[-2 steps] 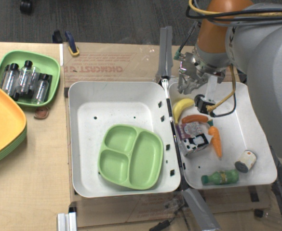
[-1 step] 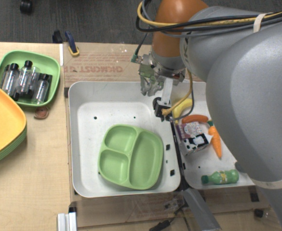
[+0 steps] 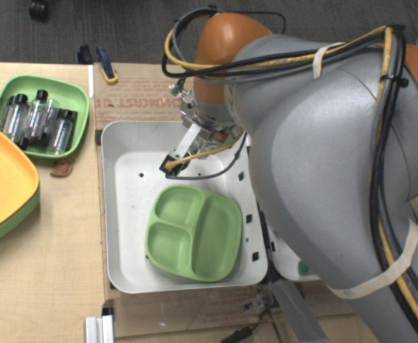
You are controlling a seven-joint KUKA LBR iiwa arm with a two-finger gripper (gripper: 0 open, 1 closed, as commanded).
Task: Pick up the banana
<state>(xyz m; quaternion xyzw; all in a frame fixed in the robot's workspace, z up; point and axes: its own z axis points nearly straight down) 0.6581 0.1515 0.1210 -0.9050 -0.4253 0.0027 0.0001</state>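
While bin [image 3: 126,191] holds plate [image 3: 194,234], tray [image 3: 51,82] holds bottles [image 3: 37,120].

banana | hidden from my camera view | I cannot tell its look, state, pose or where it lies

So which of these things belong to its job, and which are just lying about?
Job: arm; white bin under its wrist.
Lying about: green divided plate; green tray of bottles; yellow plates; small blue tool.
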